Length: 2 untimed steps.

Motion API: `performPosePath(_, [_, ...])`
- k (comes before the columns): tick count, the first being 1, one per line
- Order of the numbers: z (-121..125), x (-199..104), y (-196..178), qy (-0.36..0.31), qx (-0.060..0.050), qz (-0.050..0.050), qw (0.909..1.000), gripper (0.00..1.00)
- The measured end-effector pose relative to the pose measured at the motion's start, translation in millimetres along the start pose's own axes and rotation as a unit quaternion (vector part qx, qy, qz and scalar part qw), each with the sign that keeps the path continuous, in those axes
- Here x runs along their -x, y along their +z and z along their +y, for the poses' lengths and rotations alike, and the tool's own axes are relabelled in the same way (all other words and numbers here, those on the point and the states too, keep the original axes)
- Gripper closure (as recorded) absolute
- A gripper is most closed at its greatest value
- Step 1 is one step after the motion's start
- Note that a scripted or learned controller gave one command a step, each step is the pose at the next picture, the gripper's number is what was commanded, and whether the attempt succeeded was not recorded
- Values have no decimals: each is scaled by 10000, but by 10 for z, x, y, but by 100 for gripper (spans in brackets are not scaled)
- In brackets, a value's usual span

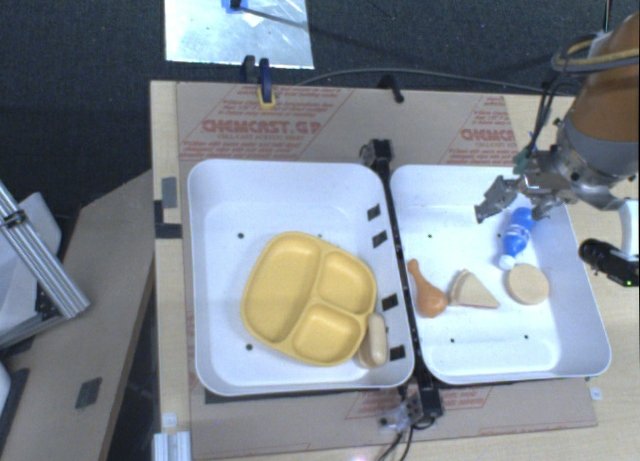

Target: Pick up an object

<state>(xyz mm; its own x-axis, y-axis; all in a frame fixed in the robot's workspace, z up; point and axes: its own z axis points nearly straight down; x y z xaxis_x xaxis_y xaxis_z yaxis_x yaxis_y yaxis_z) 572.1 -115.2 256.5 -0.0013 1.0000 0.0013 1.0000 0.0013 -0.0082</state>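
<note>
The arm's gripper hung above the right bin, seemingly in the approach stage; whether it was open or closed could not be told. The yellow tray sat far off in the other bin. Just below the tool lay the small blue bottle, long axis running toward the tool, white cap pointing away. Next, probably, a straight descent over it.

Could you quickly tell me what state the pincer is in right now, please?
Pincer: cannot be told; it sits over the small blue-and-white plastic bottle in the right white bin.
</note>
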Motion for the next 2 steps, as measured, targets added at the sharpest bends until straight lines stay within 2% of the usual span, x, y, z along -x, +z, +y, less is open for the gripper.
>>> performPosePath(1, [19, -2, -51, -9, 47, -6, 10000, 0])
performPosePath(2, [-30, -38, 560, -1, 22, -2, 10000, 0])
